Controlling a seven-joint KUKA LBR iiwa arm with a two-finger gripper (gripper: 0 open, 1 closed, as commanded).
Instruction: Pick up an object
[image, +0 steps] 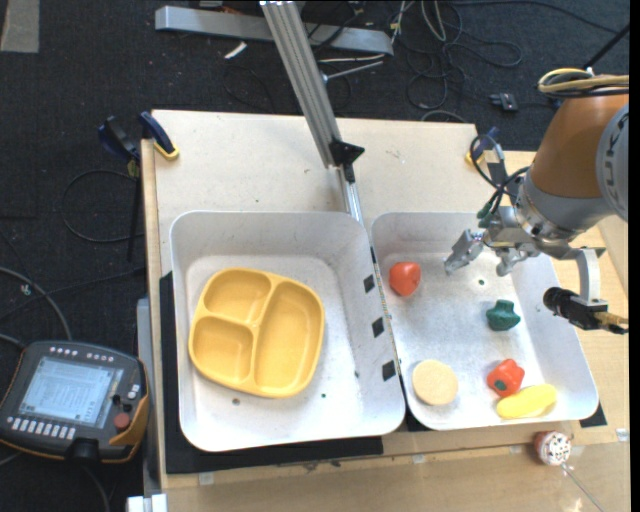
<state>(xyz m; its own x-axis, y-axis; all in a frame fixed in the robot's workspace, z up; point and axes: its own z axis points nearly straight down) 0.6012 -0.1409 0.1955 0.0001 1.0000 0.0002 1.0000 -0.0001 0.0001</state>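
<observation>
- The tabletop (250, 160) carried two shallow white bins side by side.
- The left bin (190, 240) held a yellow divided plate (258, 332) with three compartments, lying flat near the bin's middle.
- The right bin (440, 235) held five small things, all apart from one another.
- A yellow banana-shaped piece (526, 402) lay at the near right corner, just beside a red pepper-like piece (506, 376).
- A pale round disc (435, 383) lay near the front left of that bin.
- A red-orange rounded piece (404, 278) sat toward the far left, close to the dividing wall.
- A dark green piece (502, 316) sat toward the right side, about mid-depth.
- The arm (585, 150) reached in from the right, its orange band above the wrist over the far right corner of the right bin.
- The end effector (487, 254) hung over the far part of the right bin, between the red-orange piece and the green piece, fingers (462, 252) spread apart with nothing between them.
</observation>
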